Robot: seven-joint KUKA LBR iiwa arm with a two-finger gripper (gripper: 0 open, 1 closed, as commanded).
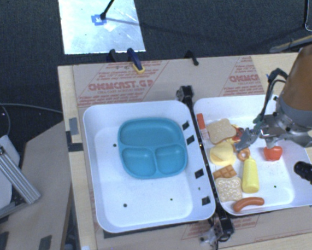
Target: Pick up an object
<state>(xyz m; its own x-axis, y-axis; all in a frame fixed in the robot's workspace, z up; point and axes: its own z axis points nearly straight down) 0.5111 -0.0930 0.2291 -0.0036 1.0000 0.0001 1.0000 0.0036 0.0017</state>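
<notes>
Sausage (248, 203) and toy foods fill right bin (299, 190); blue tray (151, 148) in left.

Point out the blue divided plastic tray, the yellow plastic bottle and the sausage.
Blue divided plastic tray (146, 135), camera view, large upper compartment.
Yellow plastic bottle (249, 176), camera view, body.
Sausage (248, 203), camera view, middle.
</notes>
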